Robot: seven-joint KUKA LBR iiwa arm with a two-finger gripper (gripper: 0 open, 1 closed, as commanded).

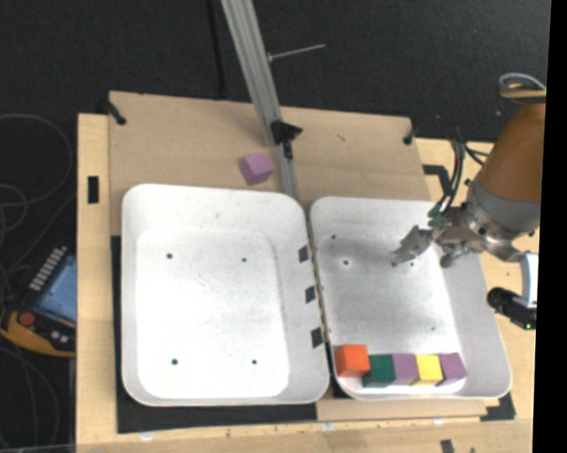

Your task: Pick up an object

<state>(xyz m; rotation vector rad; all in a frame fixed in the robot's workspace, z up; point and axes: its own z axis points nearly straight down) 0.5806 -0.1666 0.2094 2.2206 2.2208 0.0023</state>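
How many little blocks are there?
6. Five sit in a row along the right bin's near edge: orange block, green block, purple block, yellow block, end purple block. A stray purple block lies on the bench behind the bins.

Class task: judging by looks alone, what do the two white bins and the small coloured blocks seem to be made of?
White bins: probably moulded plastic, with rounded corners, a raised rim and a matte, slightly speckled surface. Coloured blocks: solid, plain-coloured cubes with a dull finish, perhaps painted wood or foam; the picture cannot settle which.
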